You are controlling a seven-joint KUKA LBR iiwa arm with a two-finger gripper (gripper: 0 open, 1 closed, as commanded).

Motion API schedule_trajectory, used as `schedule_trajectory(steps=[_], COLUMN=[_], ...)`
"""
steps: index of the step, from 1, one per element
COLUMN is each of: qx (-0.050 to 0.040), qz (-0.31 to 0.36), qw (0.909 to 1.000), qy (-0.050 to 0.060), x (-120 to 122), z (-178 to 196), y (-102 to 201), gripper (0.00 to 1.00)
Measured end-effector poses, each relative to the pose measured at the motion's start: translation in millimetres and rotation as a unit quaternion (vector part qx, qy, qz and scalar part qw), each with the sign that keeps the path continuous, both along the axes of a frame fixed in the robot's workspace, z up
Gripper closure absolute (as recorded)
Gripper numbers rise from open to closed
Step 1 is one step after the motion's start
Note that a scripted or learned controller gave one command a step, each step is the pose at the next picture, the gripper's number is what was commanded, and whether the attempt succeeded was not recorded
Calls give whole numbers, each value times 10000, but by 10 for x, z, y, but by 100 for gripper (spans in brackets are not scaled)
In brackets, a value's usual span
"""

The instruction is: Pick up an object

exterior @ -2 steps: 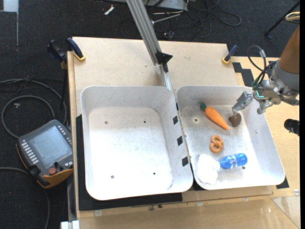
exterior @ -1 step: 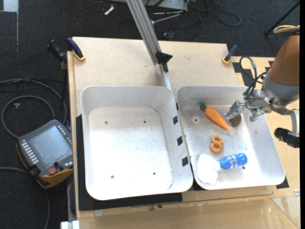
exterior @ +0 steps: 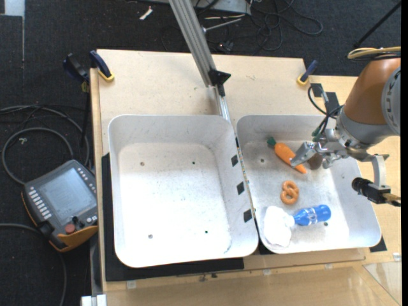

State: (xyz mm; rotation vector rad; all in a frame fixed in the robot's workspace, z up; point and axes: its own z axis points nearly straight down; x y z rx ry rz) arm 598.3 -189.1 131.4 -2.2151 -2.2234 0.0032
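Camera view: gripper (exterior: 305, 159) sits low in the right bin (exterior: 357, 234), fingertips at the carrot toy (exterior: 288, 154). You cannot tell how far the jaws stand apart, nor whether the carrot is gripped. Before lifting, you'd want both fingers across its tapered body, not the thin tip. Nearby: ring-shaped orange pretzel (exterior: 289, 192), glossy blue bottle (exterior: 312, 215), soft white cloth (exterior: 277, 227).

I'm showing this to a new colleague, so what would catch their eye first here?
Probably the grey and orange arm reaching in from the right, its claw down at the toy carrot in the right bin. Nearer the front edge lie an orange pretzel, a blue bottle and a white cloth.
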Motion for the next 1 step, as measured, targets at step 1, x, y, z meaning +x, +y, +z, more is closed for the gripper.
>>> schedule_trajectory(steps=[1], qx=[-2], qz=[-12], qw=[10000], qy=[-8], x=[0], z=[-378], y=[9], gripper=[0])
